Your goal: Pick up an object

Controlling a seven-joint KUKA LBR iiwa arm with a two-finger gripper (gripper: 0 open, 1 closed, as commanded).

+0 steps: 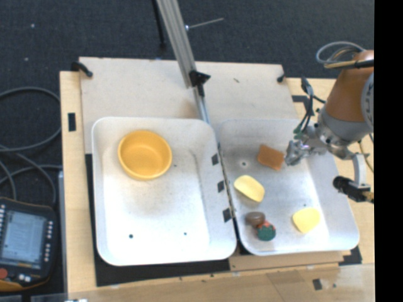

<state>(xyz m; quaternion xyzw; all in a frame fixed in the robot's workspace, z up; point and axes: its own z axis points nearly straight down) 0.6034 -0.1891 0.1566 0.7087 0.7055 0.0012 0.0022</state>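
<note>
A robotics lab with a test cell set up for grasping trials.

A plywood table (264, 83) stands on dark carpet (264, 17) and bears two shallow white bins (189, 244); a grey and orange industrial arm (346, 106) reaches in from the right, an aluminium rail (176, 33) slants up behind the bins, loose cables (31, 121) trail over the floor, and a teach pendant (22, 247) with a lit screen lies at lower left.

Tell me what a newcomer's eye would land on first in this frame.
Probably the yellow bowl, alone in the left bin and the brightest thing there. Next the grey arm with its orange band coming in from the right, its gripper low in the right bin beside a brown block. Two pale yellow pieces lie nearer the front.
</note>
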